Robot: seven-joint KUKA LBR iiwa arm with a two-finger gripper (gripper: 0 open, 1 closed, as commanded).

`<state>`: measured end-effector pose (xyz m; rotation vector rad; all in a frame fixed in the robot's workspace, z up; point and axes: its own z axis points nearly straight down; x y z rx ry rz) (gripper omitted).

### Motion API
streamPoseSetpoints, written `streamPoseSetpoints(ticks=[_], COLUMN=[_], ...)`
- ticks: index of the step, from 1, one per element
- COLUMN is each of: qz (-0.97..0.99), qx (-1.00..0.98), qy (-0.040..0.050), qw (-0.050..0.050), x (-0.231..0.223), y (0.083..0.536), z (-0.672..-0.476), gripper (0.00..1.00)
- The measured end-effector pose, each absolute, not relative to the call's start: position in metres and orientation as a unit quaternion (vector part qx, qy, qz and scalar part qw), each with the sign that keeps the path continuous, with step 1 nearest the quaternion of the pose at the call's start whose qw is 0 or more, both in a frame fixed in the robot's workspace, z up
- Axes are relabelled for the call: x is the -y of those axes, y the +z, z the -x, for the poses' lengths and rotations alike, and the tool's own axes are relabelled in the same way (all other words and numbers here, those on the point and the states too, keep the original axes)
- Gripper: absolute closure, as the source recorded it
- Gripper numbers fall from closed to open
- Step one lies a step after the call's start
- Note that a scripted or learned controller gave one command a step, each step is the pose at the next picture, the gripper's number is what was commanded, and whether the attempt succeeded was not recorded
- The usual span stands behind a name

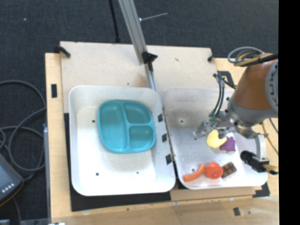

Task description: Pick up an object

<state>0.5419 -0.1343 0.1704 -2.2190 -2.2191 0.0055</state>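
Observation:
The right bin holds several small toy foods. A yellow piece lies beside a purple piece near the bin's right side. Along the front edge sit an orange carrot, a red tomato and a brown chocolate block. My gripper hangs low over the right bin, just up and left of the yellow piece and close to it. Whether it touches that piece I cannot tell. The grey and orange wrist covers the bin's right rim.
The left bin holds a teal divided plate. A metal pole rises from between the bins at the back. Cables hang off the arm over the right bin. Black clips sit on the shared rim.

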Motion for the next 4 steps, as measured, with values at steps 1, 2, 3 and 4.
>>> streamPoseSetpoints(ticks=[1,2,3,4], qz=[0.708,0.708,0.71,0.706], qx=[0.707,0.707,0.705,0.708], qy=[0.0014,0.001,-0.0013,-0.0022], qw=[0.001,0.0,-0.002,-0.004], x=[0.133,0.134,0.135,0.13], y=[0.127,0.099,0.112,0.172], z=[-0.546,-0.545,-0.547,-0.555], gripper=[0.0,0.0,1.0,1.0])
